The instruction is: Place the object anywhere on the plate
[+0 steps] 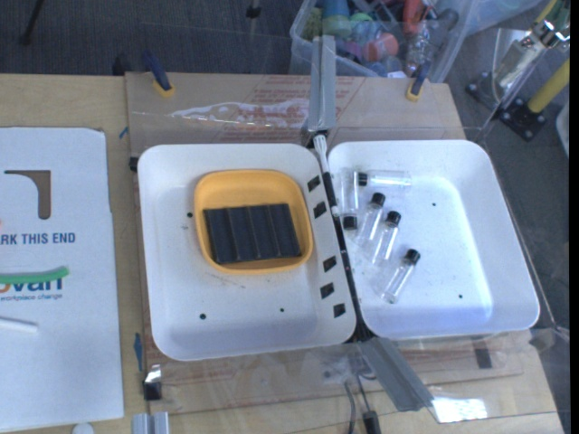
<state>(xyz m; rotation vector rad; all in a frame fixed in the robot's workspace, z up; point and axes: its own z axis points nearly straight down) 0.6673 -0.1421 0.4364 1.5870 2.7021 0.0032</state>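
Note:
A yellow plate [210,192] with rounded corners lies in the left white bin [172,315]. A dark ribbed rectangular pad [252,233] rests on the plate. In the right white bin [470,233] lie several small clear vials with black caps: one near the top [380,180], two in the middle [373,217] [385,233], and one lower down [400,274].
A divider with black tabs [327,242] runs between the two bins. A white printed sheet [50,269] covers the bench at the left. A clear tub of colourful items [380,16] stands behind the bins. Yellow and grey equipment [534,70] sits at the far right.

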